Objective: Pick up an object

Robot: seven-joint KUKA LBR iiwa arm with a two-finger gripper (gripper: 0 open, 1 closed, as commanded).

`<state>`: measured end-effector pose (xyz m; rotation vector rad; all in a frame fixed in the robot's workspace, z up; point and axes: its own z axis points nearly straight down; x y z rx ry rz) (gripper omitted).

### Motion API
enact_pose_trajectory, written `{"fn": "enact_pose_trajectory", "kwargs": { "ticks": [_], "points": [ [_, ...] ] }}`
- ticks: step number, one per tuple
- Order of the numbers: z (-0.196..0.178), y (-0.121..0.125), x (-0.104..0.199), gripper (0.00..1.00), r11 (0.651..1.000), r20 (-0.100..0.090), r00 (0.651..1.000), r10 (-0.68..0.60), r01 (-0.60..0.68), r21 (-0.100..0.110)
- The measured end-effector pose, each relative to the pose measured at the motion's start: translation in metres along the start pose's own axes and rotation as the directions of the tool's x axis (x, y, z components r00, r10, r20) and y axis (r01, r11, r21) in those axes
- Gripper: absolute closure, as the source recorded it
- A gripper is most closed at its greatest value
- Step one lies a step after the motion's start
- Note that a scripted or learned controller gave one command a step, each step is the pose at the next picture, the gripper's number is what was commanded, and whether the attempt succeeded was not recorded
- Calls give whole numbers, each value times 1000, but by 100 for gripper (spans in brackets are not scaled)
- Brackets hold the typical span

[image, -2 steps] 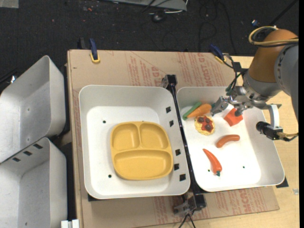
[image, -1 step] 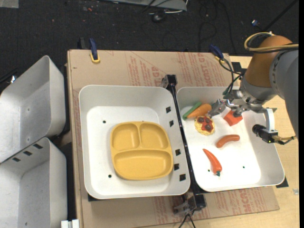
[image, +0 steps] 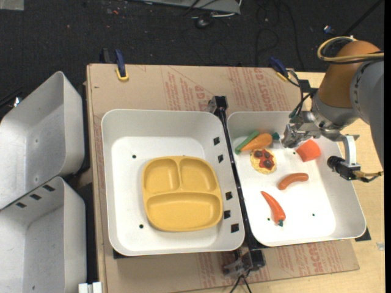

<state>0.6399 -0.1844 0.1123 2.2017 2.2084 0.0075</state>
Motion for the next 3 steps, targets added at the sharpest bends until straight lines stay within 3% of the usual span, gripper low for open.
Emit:
{"fn": "enact_pose_trajectory", "kwargs": {
  "ticks": [1,3],
  "points": [
    [-45,3,-5,100,1000,-11,1000,2,-2,13],
    [-160,-1,-2,100,1000,-10,1000,-1,1,11]
  ]
}}
